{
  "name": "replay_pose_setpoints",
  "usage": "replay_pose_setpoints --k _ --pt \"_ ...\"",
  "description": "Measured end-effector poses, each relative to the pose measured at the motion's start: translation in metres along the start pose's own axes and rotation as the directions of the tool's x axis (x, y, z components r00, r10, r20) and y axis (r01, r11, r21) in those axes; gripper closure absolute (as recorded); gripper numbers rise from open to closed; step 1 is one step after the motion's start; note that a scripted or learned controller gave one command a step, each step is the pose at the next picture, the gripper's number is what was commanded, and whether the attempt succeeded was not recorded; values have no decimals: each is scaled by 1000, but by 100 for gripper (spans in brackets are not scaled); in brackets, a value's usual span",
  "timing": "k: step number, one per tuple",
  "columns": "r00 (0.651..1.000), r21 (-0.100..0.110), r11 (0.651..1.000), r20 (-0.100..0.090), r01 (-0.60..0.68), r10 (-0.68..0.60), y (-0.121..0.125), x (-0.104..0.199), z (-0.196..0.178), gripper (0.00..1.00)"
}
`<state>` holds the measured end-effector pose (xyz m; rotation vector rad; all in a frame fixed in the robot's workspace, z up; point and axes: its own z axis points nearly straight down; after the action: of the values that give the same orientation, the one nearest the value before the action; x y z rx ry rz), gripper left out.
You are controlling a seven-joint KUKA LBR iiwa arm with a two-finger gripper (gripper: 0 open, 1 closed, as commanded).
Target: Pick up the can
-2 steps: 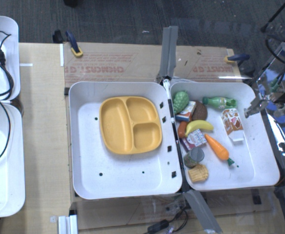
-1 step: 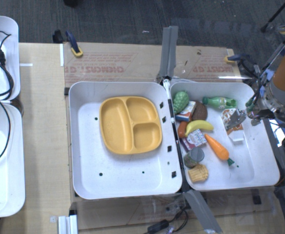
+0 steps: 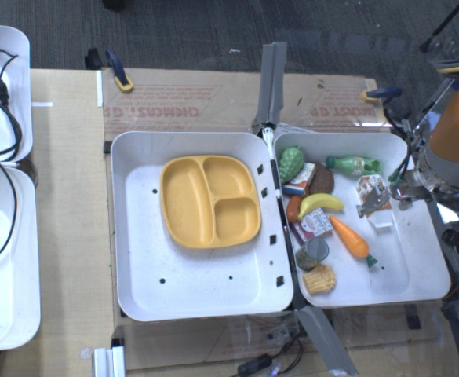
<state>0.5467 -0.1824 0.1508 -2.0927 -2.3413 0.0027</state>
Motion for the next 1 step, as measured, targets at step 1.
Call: replay_pose_setpoints --k 1 --pt "973 -14 973 4 -232 232 70 27 34 0"
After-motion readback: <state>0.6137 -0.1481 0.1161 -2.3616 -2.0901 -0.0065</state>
